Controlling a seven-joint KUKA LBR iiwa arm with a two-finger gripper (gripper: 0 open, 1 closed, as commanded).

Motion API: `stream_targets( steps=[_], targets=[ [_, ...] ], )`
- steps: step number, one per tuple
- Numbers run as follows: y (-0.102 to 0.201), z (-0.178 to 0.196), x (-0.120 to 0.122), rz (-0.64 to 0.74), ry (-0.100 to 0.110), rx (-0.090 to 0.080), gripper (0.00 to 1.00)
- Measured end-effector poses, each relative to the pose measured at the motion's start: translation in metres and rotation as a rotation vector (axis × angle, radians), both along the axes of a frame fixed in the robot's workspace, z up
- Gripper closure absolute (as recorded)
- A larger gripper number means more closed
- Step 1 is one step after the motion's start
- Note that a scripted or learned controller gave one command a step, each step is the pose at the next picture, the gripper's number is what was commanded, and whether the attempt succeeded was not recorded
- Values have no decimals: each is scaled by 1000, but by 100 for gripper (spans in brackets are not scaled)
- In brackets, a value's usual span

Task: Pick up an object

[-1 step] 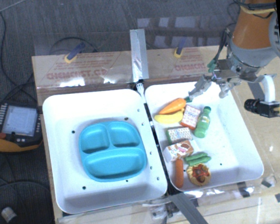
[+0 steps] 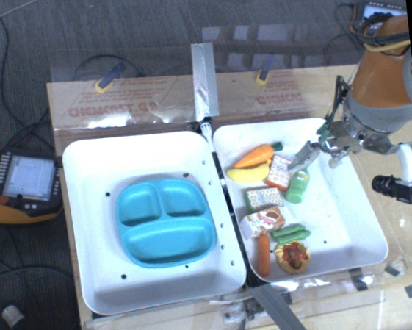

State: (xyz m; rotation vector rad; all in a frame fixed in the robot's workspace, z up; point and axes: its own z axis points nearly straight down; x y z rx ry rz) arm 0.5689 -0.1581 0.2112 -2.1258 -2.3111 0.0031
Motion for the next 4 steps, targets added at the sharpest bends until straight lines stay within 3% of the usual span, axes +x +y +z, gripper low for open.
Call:
stream_targets(
  steps=[1,2,3,4],
  targets=[
    [-10,-111,31,-28,-18,-3,0],
    [-46,-114,12,-15,-30,-1,0],
    [-44,-103,13,-14,-31,2,100],
    [-66,-107,56,214,-18,-9,100]
  ],
)
